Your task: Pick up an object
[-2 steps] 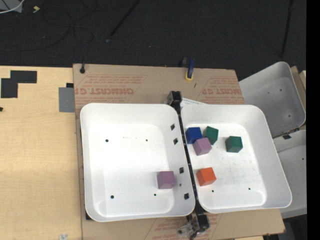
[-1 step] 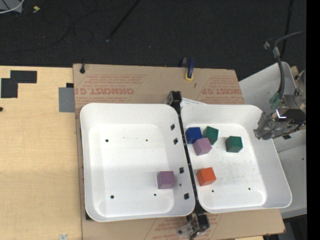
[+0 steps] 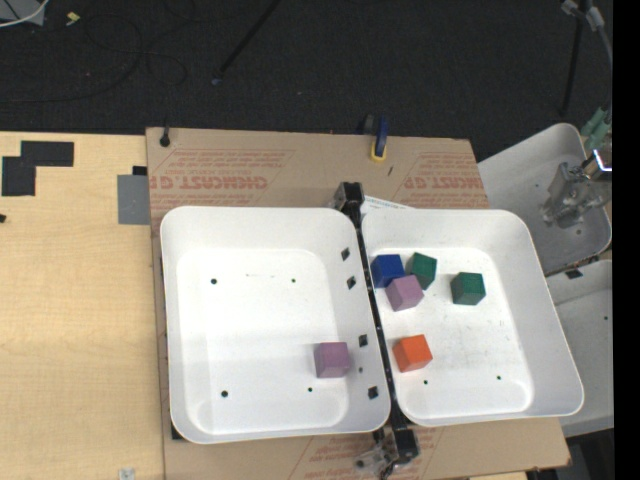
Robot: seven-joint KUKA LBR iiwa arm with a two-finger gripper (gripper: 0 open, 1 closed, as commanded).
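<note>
On the wooden bench [image 3: 70, 318], in the single overhead view, two white bins were seen side by side on a cardboard sheet [image 3: 250, 173]. A blue and yellow clamp [image 3: 378, 138] was noted at the far edge of that sheet.

One lilac block [image 3: 331, 359] was found in the left bin [image 3: 190, 228], near the front and close to the dividing wall.

Five blocks were recorded in the right bin [image 3: 520, 238]. A blue block [image 3: 387, 268], a left green block [image 3: 424, 268] and a purple block [image 3: 405, 292] were clustered together, apparently touching. A right green block [image 3: 467, 288] was set apart to their right. An orange block [image 3: 412, 352] was placed nearer the front.

The state of the jaws could not be told.
</note>
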